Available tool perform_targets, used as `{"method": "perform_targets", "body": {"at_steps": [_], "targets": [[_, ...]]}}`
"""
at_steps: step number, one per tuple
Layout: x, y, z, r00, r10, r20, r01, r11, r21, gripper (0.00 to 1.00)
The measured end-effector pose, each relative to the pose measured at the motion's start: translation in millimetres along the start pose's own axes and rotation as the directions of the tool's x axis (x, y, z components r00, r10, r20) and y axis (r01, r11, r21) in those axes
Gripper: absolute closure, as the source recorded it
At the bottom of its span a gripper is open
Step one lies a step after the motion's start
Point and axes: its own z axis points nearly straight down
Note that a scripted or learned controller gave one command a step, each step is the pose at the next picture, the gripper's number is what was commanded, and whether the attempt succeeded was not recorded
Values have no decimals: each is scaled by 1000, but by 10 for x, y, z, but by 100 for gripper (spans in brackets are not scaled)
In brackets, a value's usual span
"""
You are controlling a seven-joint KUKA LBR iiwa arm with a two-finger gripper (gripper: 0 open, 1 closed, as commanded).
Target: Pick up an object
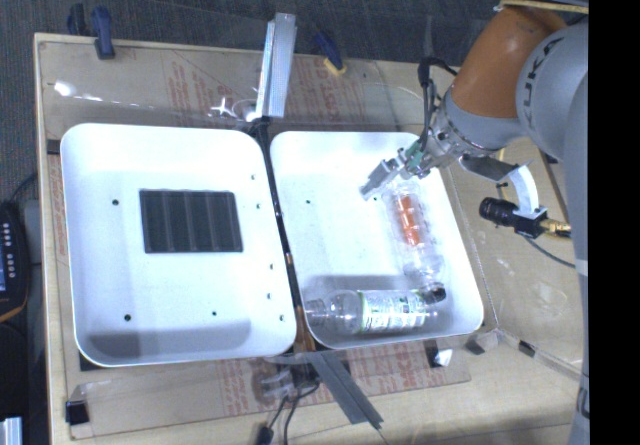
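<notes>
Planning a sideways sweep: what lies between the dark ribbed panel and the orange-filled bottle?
Bare left bin floor, the divider between the bins, then bare right bin floor.

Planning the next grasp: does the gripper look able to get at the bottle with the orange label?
Probably yes. The gripper hangs just over the upper end of the orange-label bottle in the right bin. Nothing lies on that bottle; the other bottle only meets its far end.
</notes>
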Motion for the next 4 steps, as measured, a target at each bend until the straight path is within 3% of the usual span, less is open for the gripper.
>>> {"method": "perform_targets", "body": {"at_steps": [1, 2, 3, 4], "targets": [[-50, 89, 182, 1000, -26, 0, 26, 1000, 0, 0], [-48, 99, 74, 1000, -29, 2, 29, 1000, -1, 100], [0, 44, 1060, 950, -313, -3, 313, 950, 1, 100], [-141, 286, 1034, 962, -275, 3, 275, 962, -2, 100]]}}
